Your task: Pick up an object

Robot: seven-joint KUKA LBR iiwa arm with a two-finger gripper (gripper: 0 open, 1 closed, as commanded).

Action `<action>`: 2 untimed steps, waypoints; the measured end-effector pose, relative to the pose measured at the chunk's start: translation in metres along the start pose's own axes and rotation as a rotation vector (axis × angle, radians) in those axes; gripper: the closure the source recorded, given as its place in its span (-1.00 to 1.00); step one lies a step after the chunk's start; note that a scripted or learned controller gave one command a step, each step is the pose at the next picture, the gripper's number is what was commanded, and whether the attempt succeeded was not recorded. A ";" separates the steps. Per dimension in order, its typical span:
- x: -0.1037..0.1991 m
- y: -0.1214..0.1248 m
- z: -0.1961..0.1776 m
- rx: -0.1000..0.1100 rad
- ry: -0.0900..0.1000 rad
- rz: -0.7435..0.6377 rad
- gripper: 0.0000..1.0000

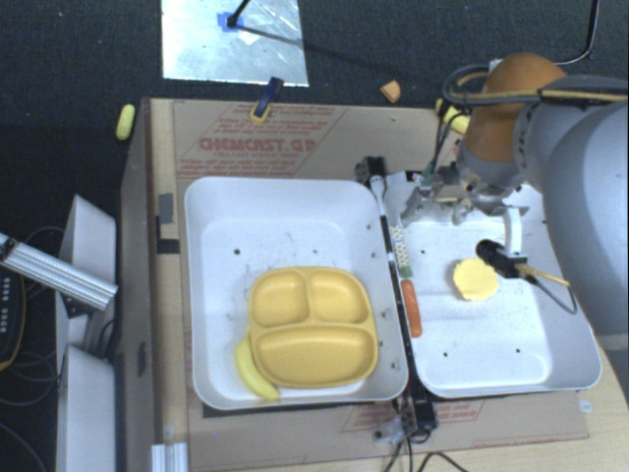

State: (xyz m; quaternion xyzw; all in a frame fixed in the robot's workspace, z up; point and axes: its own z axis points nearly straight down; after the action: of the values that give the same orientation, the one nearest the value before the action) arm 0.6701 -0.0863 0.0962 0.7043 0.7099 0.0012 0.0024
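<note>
A yellow divided plate (313, 324) lies in the left bin (216, 214), with a yellow banana (252, 372) tucked against its lower left edge. In the right bin (511, 357) a flat yellow round piece (474, 279) rests near the middle. An orange stick-shaped item (413, 308) lies along that bin's left wall. My gripper (442, 201) hangs low over the far left part of the right bin, up and left of the yellow round piece and apart from it. Nothing shows between its tips.
The grey arm fills the right side above the right bin. A narrow divider (389, 244) runs between the bins. Outside lie a small yellow item (125, 121), an orange scrap (391, 90), a blue and yellow clip (265, 98) and a foil sheet (234, 23).
</note>
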 end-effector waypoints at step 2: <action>-0.048 -0.114 0.012 0.005 0.002 0.008 -1.00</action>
State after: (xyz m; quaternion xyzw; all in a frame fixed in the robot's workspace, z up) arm 0.5567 -0.1351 0.0840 0.7070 0.7072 0.0001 0.0002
